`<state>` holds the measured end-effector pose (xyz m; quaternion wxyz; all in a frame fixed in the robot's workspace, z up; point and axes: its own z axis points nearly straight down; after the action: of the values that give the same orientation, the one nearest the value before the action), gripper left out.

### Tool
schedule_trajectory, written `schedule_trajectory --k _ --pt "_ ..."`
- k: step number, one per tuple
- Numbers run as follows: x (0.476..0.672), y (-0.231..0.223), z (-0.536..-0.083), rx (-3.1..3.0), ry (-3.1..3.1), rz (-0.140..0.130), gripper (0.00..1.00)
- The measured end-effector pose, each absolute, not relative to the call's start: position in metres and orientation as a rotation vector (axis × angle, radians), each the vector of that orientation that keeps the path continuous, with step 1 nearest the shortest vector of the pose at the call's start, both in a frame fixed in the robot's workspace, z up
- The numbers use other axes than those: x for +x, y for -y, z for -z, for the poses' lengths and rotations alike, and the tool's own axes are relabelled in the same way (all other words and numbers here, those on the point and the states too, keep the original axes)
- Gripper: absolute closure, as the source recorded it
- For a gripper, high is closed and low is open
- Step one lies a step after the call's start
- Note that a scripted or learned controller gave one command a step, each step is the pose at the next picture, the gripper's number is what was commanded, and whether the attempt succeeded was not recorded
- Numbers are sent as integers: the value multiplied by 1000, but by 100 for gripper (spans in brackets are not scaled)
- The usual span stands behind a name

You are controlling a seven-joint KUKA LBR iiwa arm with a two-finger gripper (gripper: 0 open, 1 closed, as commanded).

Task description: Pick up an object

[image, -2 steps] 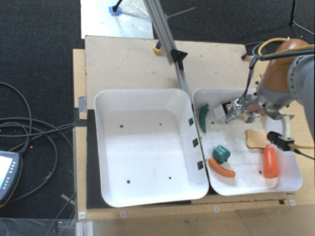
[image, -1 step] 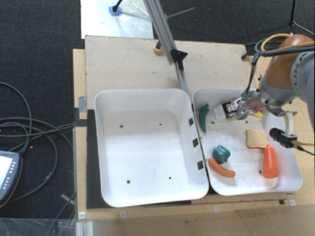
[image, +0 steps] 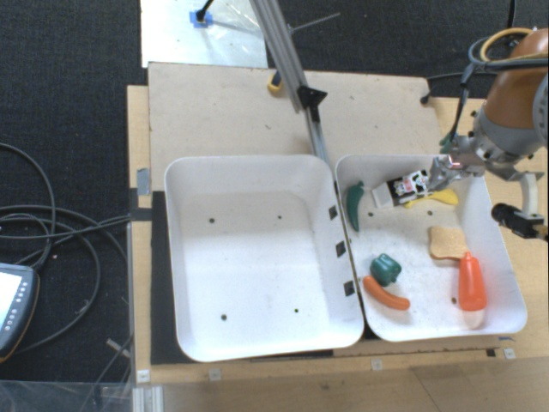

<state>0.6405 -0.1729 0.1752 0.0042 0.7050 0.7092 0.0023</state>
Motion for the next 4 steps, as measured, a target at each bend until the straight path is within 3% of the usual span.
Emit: schedule_trajectory --k 1,4 --pt "642 173 -222 2209 -2224 -6 100" --pt "648 12 -225 2208 -2234 -6 100"
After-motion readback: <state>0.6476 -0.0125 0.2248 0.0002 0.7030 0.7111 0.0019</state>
